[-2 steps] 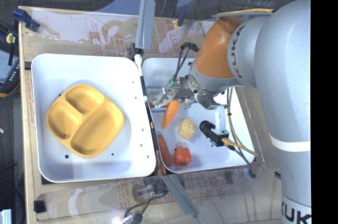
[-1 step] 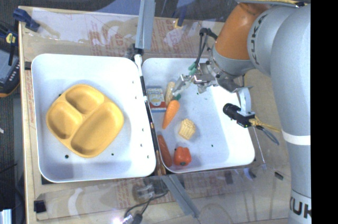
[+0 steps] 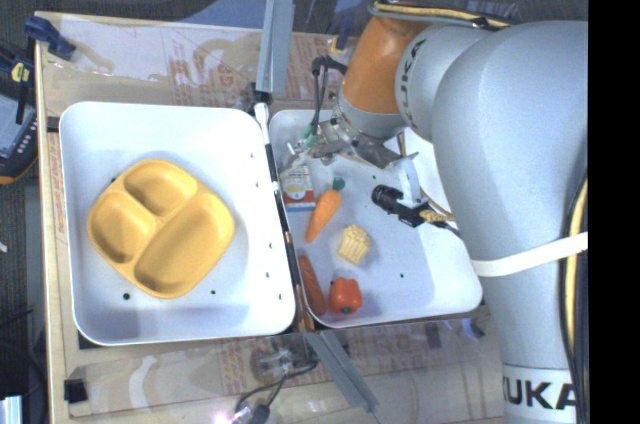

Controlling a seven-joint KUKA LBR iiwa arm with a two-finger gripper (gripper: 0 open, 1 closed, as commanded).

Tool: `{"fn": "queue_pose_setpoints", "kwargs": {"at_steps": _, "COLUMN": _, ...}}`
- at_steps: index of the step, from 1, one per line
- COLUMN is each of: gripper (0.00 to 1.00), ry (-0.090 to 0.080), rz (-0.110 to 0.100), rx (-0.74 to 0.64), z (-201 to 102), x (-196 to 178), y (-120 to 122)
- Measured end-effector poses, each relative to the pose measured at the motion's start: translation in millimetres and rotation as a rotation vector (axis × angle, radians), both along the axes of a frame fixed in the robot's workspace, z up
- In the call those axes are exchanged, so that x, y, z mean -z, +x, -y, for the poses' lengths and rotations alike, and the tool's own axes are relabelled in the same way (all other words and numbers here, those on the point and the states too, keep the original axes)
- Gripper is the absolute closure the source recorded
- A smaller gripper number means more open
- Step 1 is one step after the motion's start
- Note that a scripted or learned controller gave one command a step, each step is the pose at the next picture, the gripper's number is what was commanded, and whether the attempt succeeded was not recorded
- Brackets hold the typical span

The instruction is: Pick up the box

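Right bin (image 3: 455, 287) holds the clutter: box (image 3: 296, 185) up against its left wall, a small carton with a red lower edge, long axis roughly up-down in the view, along the wall. Carrot (image 3: 322, 215) just right of it and slightly lower, corn (image 3: 353, 244) further right, red pepper (image 3: 344, 296) and a red sausage-like piece (image 3: 311, 283) lower down. Jaws (image 3: 318, 144) sit just above-right of the box, near its top end, very close or touching; can't tell which. Jaw state: cannot tell, metal parts too cluttered and small. Box not seen between anything, so no hold claimed. Likely step: lining up over the box; a short shift toward the left wall is needed, and wall plus carrot leave little room. Left bin (image 3: 75, 127) has a yellow tray (image 3: 160, 227).
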State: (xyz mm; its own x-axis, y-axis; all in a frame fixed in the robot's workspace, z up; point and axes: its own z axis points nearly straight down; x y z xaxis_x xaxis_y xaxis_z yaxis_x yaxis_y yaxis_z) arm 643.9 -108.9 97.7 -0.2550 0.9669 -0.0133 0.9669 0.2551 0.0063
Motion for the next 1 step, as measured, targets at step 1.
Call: {"fn": "queue_pose_setpoints", "kwargs": {"at_steps": 1, "gripper": 1.00, "ry": -0.001, "rz": 0.005, "rx": -0.002, "z": 1.2, "x": -13.6, "y": 1.9}}
